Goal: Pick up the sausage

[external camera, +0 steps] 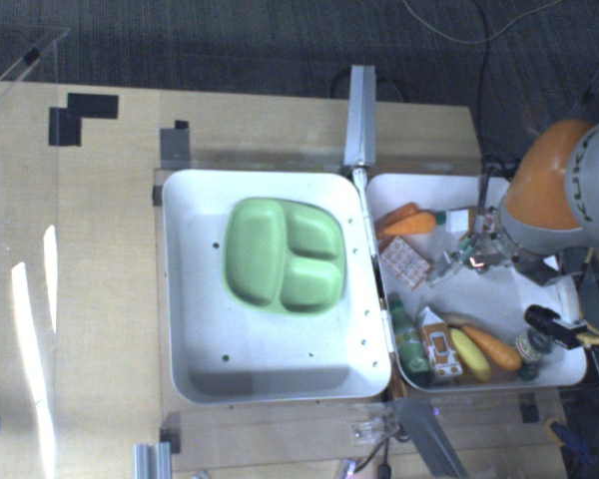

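Camera view: pale wood bench [90, 267], dark carpet [200, 18], looped cable [479, 33].

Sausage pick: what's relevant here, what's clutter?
Job: sausage, likely the reddish piece; gripper; right bin.
Clutter: carrot, banana, green bottle, green plate, left bin.

arm [569, 183] cut off at right edge; gripper [457, 260] fingers blurred
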You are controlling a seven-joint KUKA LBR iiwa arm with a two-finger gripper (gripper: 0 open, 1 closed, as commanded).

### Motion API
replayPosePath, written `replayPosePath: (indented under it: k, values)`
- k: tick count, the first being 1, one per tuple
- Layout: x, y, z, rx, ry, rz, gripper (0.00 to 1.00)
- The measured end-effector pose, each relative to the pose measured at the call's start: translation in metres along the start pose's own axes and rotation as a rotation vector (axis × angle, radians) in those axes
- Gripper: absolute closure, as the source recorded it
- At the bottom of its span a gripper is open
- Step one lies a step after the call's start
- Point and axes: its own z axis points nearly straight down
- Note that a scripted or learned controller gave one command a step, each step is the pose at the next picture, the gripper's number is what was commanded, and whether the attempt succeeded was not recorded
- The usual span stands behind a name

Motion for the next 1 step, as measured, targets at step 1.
replayPosePath:
  k: [1]
  values:
    - [0.0087, -0.0287, -0.0008, -0.004, 0.000, -0.039, 0.00]
